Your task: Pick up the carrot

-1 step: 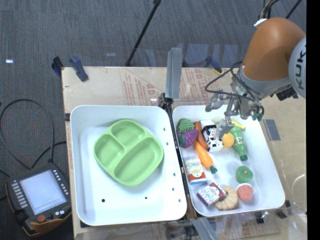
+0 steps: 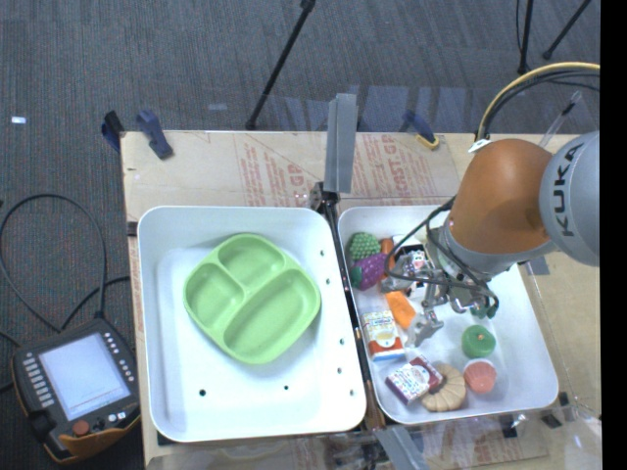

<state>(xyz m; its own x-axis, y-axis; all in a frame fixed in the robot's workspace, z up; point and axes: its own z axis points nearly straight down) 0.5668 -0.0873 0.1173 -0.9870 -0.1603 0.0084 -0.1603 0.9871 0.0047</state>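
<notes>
Nearly Over the Carrot, Nothing Held

Closest to the camera, along the near edge of the right bin (image 2: 545, 380), lie a cookie (image 2: 447, 388), a small red-labelled packet (image 2: 412, 378) and a round reddish piece (image 2: 480, 375). Just behind them sit a green disc (image 2: 479, 340) and a little carton (image 2: 381, 333).

Next back is the carrot (image 2: 400, 308), an orange piece in the middle of the right bin, between the carton and the gripper (image 2: 428, 323). Its long axis runs at a slant, from upper left to lower right in the camera view; which end is the tip is too small to tell. It looks like a light, stiff plastic toy with a smooth skin, so it may slip or roll if pinched near an end. The sound hold is probably across its thick middle, fingers set square to the long axis.

The gripper hangs just beside the carrot's lower right end, fingers parted with nothing between them. Farther back, purple grapes (image 2: 367, 269) and a green leafy item (image 2: 364, 246) crowd the bin's far left corner.

Beyond, in the left bin (image 2: 157, 262), rests a green divided plate (image 2: 253, 297).
</notes>
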